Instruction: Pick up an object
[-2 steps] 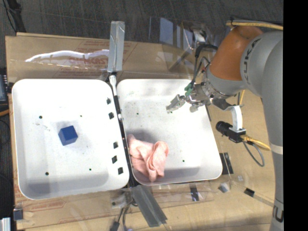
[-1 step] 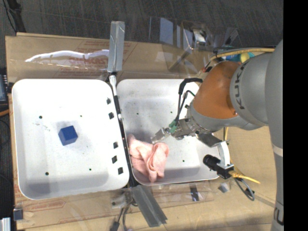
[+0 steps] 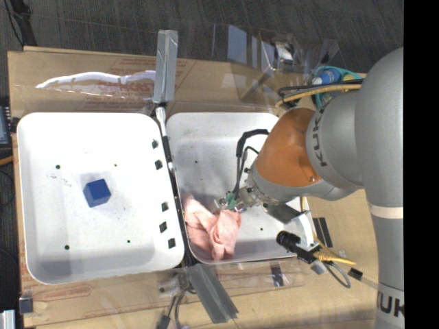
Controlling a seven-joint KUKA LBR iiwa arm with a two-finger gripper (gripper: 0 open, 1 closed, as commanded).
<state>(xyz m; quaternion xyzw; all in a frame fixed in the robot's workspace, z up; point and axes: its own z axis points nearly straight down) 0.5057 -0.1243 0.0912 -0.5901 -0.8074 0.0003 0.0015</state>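
- The gripper [image 3: 233, 202] sits low in the right bin [image 3: 206, 132], at the upper edge of the pink cloth [image 3: 212, 228].
- I cannot tell how its grasping parts stand.
- Soft cloth may slip out, or only a fold may lift.
- The blue cube [image 3: 97, 191] lies well apart in the left bin [image 3: 41, 142].

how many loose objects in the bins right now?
2. A small blue cube sits alone in the left white bin; a crumpled pink cloth lies in the right white bin, under the gripper. The arm may hide more.
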